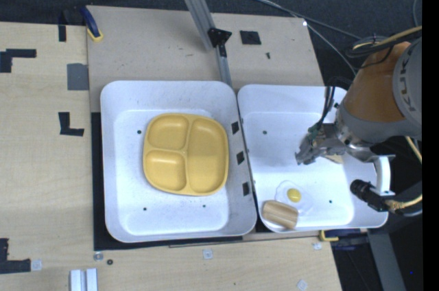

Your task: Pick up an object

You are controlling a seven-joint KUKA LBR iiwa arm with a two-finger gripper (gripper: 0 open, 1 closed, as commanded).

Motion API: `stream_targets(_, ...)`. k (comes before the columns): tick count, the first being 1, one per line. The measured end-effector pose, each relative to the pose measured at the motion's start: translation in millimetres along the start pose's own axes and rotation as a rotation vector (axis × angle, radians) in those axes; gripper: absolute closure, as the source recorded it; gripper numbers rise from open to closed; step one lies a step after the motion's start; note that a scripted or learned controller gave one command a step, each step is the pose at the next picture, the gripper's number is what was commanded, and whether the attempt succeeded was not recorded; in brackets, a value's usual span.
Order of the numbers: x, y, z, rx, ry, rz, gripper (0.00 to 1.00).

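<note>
Task objs sit in the right bin (274, 111), at its 6 o'clock edge: a fried-egg toy (293, 195), white w/ yellow yolk, and touching it at 7 o'clock a tan wooden block (280, 214) on the bin's rim. Tool (306, 151) hovers at approx 12 o'clock from the egg, apart from both; can't tell its finger state, nothing visibly held. Left bin (116, 166) holds a yellow 3-compartment plate (185, 153), centred. Both bins rest on the tabletop (41, 145). No readable labels or writing.
</note>
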State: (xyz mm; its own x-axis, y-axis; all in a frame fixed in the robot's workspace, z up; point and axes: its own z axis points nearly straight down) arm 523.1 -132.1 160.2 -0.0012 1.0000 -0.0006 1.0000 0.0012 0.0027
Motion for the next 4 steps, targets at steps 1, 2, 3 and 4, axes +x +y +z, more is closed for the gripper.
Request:
stream_targets(1,2,2,-42,0.000,0.000,0.000,1.00)
stream_targets(2,2,3,-95,-0.002,-0.001,0.000,1.00)
stream_targets(3,58,11,-80,0.005,0.001,-0.004,1.00)
stream_targets(4,113,14,-66,0.006,0.002,-0.005,1.00)
